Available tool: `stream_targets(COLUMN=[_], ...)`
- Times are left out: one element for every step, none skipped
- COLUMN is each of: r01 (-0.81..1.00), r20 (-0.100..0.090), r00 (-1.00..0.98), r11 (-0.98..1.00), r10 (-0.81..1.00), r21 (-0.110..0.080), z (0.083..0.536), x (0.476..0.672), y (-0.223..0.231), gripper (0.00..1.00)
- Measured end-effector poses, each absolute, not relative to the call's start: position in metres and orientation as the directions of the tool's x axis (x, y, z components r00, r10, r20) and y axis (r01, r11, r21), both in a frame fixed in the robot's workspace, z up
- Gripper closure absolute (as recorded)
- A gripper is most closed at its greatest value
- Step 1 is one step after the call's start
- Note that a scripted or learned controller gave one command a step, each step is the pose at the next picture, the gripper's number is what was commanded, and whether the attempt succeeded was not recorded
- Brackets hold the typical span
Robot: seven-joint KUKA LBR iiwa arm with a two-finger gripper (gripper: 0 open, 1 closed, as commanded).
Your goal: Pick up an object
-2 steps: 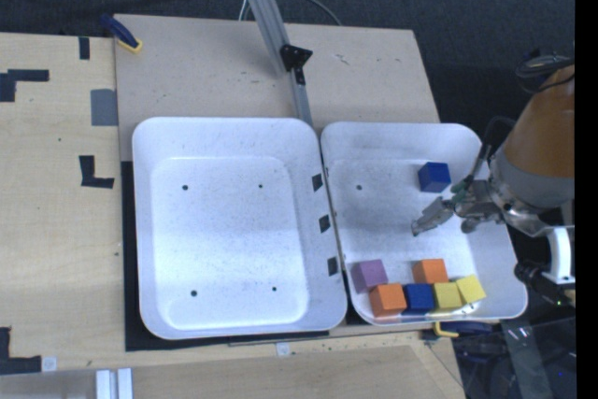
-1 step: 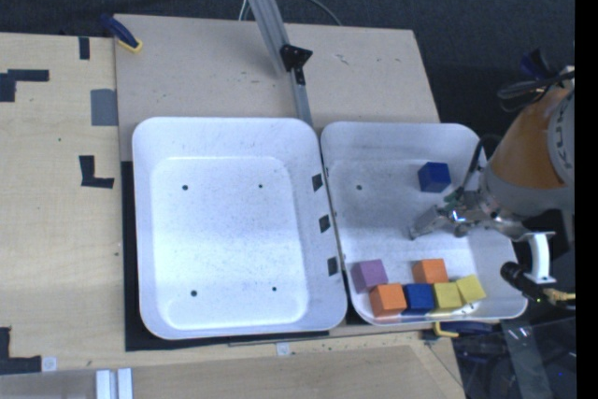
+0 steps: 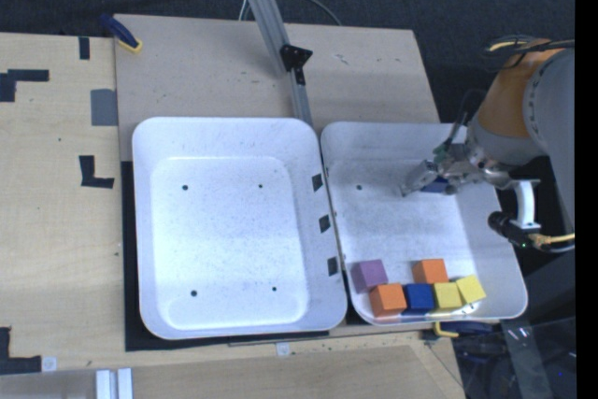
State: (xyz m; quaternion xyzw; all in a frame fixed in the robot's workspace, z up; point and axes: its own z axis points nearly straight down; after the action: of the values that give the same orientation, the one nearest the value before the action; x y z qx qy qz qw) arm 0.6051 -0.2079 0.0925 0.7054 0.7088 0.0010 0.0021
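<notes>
My gripper hangs over the upper middle of the right bin, at the end of the arm that comes in from the right. A small blue block shows between its fingers, partly hidden by them, and the gripper is shut on it. Several blocks lie along the bin's front edge, well apart from the gripper: a purple block, an orange block, another blue block, a yellow block, a second orange block and a tilted yellow block.
The left bin stands beside the right one, their rims touching in the middle. A grey metal pole slants across the bench behind the bins. Cables hang at the arm's side on the right.
</notes>
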Motion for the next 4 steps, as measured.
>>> stream_targets(r01=[1.0,1.0,1.0,1.0], r20=[-0.001,-0.002,-0.001,-0.001], r00=[-0.002,-0.004,-0.001,-0.002], r11=[0.002,0.004,0.001,0.002], r10=[1.0,1.0,1.0,1.0], r21=[0.0,-0.002,-0.003,-0.002], z=[0.092,0.102,0.091,0.092], x=[0.609,0.608,0.598,0.599], y=[-0.209,-0.208,-0.209,-0.209], gripper=[0.0,1.0,1.0,0.0])
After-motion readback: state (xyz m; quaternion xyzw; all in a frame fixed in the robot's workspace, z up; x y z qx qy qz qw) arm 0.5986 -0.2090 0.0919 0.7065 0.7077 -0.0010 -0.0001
